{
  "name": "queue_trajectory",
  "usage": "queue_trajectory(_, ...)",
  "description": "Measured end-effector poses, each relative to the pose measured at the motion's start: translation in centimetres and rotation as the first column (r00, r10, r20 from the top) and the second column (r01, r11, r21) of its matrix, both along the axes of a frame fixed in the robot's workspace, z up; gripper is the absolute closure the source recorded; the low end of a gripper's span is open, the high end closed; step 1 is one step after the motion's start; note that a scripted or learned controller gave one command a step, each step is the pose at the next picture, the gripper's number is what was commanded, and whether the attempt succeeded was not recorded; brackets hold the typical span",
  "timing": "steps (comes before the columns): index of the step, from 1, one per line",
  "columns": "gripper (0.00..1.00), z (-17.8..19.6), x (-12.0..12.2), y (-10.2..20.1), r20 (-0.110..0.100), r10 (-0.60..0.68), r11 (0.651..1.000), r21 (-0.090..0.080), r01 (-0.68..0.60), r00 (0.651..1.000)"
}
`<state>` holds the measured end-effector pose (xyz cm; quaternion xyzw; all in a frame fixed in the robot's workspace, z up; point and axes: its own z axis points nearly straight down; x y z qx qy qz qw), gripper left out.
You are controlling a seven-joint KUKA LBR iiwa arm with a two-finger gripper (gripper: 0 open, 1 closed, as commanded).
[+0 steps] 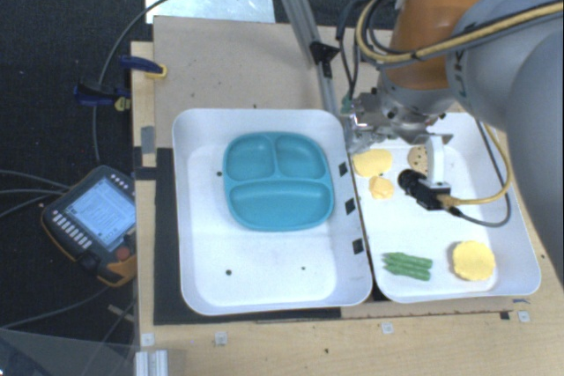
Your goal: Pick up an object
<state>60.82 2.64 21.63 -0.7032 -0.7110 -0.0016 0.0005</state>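
Green beans: 1 bunch | yellow pieces: 3 | blue plate: 1 | tool: state unclear

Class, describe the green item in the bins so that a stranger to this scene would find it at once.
Start with the two white bins; take the right bin, where the grey arm reaches in. Along its near edge lie the green beans, left of a round yellow food piece. They are the one green thing there, a small bundle of thin sticks, while their neighbours are yellow or pale.
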Motion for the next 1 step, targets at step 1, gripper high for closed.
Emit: queue_trajectory(1,1.00,-0.72,-1.52,5.62,-0.002,0.000,1.000,0.000,0.000,1.000)
